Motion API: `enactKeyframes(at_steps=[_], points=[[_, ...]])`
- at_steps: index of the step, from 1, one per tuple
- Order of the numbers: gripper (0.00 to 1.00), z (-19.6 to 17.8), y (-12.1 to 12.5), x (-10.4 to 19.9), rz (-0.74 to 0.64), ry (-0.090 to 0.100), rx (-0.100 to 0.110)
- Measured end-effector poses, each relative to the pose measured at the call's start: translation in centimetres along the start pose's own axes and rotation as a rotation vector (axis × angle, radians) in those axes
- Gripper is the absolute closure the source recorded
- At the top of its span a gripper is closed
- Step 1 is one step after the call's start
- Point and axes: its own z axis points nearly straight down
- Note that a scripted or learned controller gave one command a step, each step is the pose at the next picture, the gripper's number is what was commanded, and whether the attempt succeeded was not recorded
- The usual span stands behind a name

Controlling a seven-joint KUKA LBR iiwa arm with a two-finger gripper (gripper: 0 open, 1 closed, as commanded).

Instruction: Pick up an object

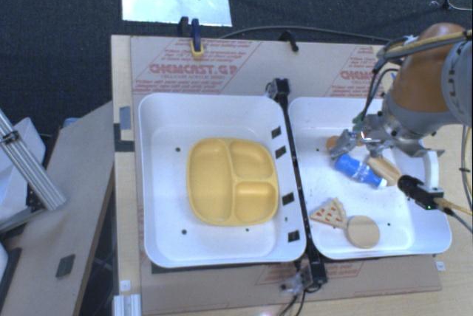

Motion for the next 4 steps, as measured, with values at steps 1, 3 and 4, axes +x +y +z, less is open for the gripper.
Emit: enactKeyframes(at_steps=[1,3,4], points=[[0.00,5.1,-0.6,-0.7,0.003,-0.003,-0.010],[1.00,7.0,-0.4,-0.7,0.003,-0.001,-0.005],[1.00,0.5,-0.3,-0.8,0.001,-0.002,-0.010]])
